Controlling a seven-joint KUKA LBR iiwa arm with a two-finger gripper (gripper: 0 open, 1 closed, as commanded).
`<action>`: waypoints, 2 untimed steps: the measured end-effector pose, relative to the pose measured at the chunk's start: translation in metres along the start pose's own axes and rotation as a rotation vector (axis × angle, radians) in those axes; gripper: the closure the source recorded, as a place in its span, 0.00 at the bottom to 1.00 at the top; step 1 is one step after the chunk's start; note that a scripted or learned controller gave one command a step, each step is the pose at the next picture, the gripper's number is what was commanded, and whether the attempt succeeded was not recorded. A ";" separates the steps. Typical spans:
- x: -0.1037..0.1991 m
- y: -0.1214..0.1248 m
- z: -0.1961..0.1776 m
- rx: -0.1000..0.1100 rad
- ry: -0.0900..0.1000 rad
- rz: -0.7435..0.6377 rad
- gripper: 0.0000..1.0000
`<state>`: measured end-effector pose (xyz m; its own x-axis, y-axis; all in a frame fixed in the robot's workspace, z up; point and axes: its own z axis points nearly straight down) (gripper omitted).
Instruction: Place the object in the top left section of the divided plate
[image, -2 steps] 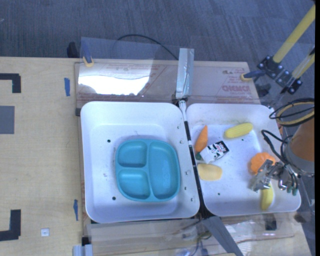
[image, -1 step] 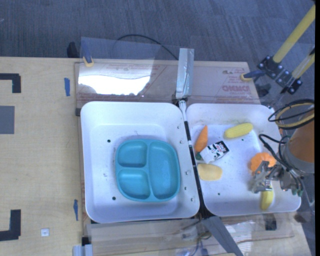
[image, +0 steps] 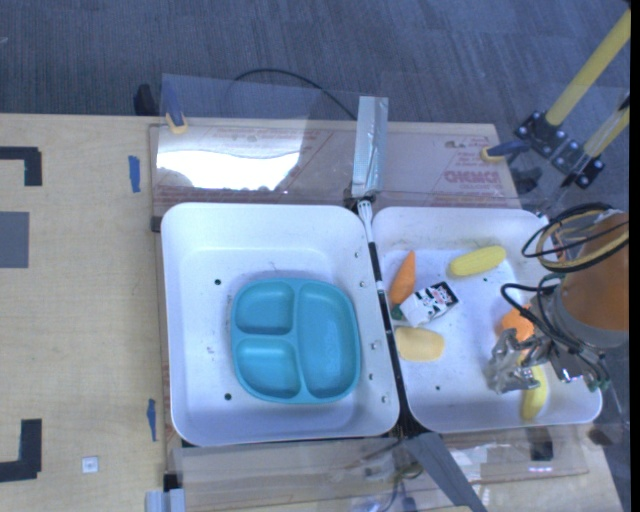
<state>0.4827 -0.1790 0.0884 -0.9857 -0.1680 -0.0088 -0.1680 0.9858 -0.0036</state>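
The blue divided plate (image: 354, 340) lies in the left bin (image: 190, 300), and its top left section (image: 265, 308) holds nothing. My gripper (image: 510, 368) hangs low over the right side of the right bin (image: 450, 400), reaching in from the right. It is right beside a small orange piece (image: 516, 322) and a yellow piece (image: 534, 398); whether it touches either is hard to tell. Nothing is visibly held by it.
Further left in the right bin lie an orange carrot (image: 402, 278), a yellow corn cob (image: 476, 261), a pale yellow lump (image: 420, 344) and a small black-and-white box (image: 436, 300). Black cables (image: 560, 235) loop above the arm. A ridge (image: 378, 300) separates the bins.
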 end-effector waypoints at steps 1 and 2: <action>-0.020 0.027 0.000 0.002 -0.004 -0.435 1.00; -0.015 0.036 0.000 0.001 -0.003 -0.608 1.00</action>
